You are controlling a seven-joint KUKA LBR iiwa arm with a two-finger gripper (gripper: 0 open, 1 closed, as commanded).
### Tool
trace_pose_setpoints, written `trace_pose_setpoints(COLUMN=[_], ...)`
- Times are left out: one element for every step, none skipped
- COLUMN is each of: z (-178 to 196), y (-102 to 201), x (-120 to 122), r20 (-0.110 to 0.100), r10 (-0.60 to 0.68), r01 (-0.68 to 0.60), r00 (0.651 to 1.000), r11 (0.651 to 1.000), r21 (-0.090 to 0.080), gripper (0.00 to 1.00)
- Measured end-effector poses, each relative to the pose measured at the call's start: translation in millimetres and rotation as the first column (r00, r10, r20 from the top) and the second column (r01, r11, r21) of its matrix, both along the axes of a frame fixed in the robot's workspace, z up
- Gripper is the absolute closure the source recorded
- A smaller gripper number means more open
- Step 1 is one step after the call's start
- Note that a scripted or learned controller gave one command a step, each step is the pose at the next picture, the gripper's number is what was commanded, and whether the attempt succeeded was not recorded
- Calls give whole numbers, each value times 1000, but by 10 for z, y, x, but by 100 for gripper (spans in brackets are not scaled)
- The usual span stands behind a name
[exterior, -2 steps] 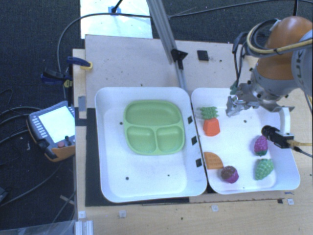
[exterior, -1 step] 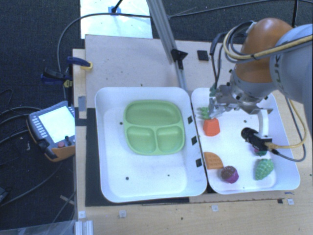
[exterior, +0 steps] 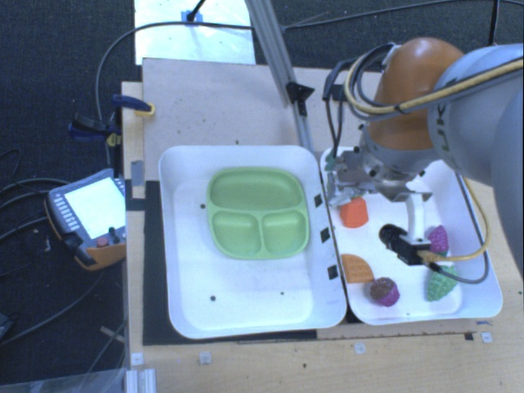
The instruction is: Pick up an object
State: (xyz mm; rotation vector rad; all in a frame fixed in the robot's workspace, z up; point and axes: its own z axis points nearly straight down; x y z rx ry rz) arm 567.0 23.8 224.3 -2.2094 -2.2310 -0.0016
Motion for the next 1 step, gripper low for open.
trace_pose_setpoints(z=[-94], y=[551], x=[-99], r20=[0], r10=[1], r01=[-1], r00=[1000], r11=[1000], r21=[0], gripper=[100])
